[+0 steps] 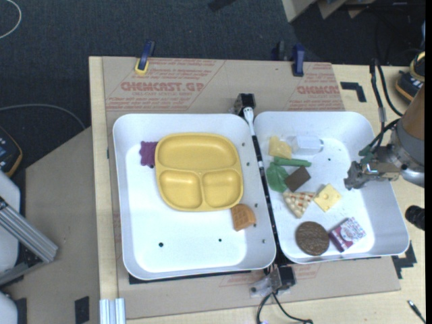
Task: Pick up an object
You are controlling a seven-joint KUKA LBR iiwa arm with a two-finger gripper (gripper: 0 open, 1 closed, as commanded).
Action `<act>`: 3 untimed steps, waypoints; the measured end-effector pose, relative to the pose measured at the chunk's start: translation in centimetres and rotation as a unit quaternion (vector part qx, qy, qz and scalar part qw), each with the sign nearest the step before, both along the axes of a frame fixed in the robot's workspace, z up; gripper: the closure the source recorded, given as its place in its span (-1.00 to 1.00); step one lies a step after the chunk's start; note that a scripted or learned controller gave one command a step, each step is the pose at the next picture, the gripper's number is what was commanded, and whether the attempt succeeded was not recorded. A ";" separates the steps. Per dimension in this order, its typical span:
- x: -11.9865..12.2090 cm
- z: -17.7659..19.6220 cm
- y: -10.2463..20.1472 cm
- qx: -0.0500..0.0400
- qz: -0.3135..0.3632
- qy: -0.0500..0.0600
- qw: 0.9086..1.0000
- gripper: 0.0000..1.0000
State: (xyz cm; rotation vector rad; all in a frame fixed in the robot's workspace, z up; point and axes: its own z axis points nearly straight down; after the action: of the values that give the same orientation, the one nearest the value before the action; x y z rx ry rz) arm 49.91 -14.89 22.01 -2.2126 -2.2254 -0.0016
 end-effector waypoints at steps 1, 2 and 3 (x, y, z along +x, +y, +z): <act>2.1 0.7 6.0 -0.001 0.001 -0.003 1.000 1.00; 3.9 -0.5 9.6 -0.002 -0.001 -0.002 1.000 1.00; 3.2 -0.5 9.5 -0.001 -0.003 0.000 1.000 1.00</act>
State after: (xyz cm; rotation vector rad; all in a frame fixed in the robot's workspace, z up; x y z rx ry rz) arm 53.07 -5.39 21.49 -2.2211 -2.2194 0.0020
